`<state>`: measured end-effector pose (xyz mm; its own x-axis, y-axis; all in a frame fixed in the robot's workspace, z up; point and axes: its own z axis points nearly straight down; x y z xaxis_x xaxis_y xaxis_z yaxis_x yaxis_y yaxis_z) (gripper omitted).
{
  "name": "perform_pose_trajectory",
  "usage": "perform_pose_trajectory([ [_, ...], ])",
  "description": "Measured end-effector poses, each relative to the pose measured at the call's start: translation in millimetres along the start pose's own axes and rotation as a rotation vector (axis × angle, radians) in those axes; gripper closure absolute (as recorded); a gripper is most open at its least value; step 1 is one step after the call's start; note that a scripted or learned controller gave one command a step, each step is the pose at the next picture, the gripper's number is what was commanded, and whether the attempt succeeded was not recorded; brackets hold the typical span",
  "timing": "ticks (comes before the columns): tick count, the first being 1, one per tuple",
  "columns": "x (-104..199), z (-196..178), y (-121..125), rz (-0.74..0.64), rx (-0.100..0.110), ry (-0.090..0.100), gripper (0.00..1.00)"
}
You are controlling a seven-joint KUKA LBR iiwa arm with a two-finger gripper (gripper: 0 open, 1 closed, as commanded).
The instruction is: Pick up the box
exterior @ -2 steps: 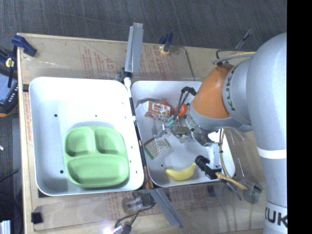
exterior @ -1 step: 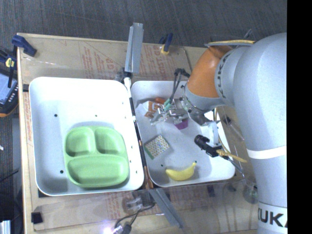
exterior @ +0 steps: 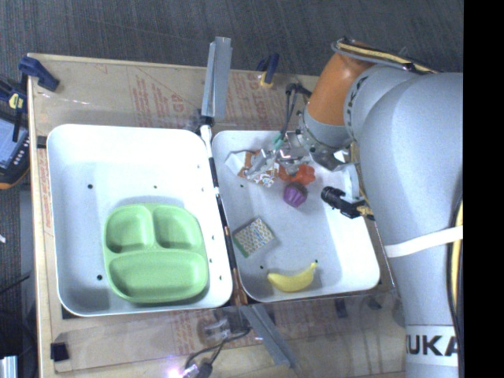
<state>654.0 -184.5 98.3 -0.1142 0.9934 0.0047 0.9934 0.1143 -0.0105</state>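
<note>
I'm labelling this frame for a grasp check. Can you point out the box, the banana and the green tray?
box (exterior: 253, 236): camera view, middle of its patterned top face.
banana (exterior: 291, 279): camera view, middle of its curved body.
green tray (exterior: 155, 252): camera view, ridge between its compartments.

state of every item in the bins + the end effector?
box: flat on right bin floor, free of the end effector
banana: lying near right bin's front wall
purple item: resting on bin floor
crumpled wrapper: lying at back of bin
green divided plate: flat in left bin
end effector: low over back of right bin
</note>
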Motion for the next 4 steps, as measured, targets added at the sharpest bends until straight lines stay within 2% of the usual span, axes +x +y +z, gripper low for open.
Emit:
perform_pose_trajectory([
  [1,1,-6,-3,-0.004,0.015,0.003,1.00],
  [2,11,-117,3,-0.080,-0.012,-0.005,1.00],
  [3,11,-117,3,-0.080,-0.011,-0.004,0.00],
  [4,-7,-24,-34,-0.005,-0.007,-0.004,0.00],
])
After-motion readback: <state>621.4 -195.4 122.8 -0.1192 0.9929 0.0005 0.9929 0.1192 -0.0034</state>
